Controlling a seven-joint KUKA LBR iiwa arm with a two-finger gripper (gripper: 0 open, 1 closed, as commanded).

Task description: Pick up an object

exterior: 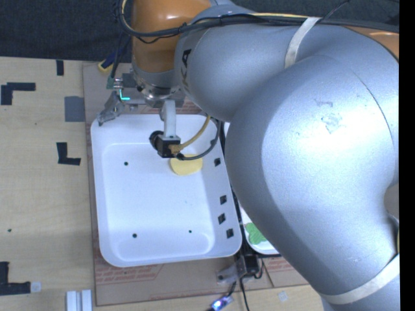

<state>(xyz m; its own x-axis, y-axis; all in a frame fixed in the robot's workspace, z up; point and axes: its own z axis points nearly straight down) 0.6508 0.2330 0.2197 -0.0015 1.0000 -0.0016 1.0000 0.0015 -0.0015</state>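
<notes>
Arm (311, 141) comes in from 3 o'clock, bulk covering most of the right side; orange band (162, 11) at top centre. Pincer (133, 101) sits under the band, over the 12 o'clock rim of the left bin (149, 206), toward its 11 o'clock corner. Open or closed: cannot tell, wrist blocks the look; nothing seen in its hold. Yellow piece (186, 167), flat and roundish, lies on the bin floor near the 1 o'clock corner, close to the right wall. From the pincer it is at about 4 o'clock, apart, no contact. Rest of the bin floor is bare white with four small dark dots. Green scrap (257, 236) peeks out under the arm at the left bin's 4 o'clock, on a sliver of the right bin (266, 247). Table (39, 193) is pale wood, with black tape marks (65, 154) at 9 o'clock.
</notes>
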